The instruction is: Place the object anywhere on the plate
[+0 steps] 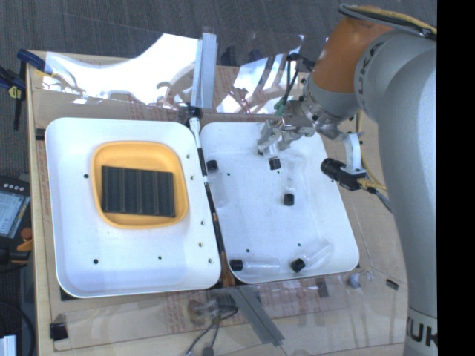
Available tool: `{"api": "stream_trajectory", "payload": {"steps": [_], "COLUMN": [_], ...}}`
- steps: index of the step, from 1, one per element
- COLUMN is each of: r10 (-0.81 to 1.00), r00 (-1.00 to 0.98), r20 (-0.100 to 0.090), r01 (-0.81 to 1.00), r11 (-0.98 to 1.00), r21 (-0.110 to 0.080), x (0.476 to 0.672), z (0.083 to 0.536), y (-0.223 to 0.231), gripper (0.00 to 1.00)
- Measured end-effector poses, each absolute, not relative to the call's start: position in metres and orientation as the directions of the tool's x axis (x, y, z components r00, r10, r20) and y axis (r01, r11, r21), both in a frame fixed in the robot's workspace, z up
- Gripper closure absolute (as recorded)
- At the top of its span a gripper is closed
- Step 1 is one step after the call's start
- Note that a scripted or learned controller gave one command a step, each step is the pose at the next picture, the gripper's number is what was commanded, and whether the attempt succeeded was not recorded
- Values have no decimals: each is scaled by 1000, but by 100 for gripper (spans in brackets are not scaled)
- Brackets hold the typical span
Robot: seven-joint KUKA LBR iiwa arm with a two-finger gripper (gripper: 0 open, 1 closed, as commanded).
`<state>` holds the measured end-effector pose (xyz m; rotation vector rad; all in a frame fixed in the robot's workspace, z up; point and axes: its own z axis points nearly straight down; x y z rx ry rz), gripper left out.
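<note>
Lying on the yellow plate (104,160) in the left bin (67,258), the dark ribbed block (139,191) is found well left of the gripper (272,144), near the right bin's (252,236) far edge. Whether anything is gripped cannot be told.

Arm (393,124) cut off at right edge; end effector (272,145) fingers indistinct
</note>
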<state>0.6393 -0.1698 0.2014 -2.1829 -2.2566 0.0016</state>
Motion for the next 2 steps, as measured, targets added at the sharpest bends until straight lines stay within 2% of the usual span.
{"api": "stream_trajectory", "payload": {"steps": [1, 2], "r10": [985, 973], "r00": [-173, -232], "r20": [2, 0], "r01": [985, 973], "r11": [173, 232], "r21": [-5, -1], "x": [627, 649], "z": [201, 213], "y": [-151, -115], "gripper": [100, 100]}}
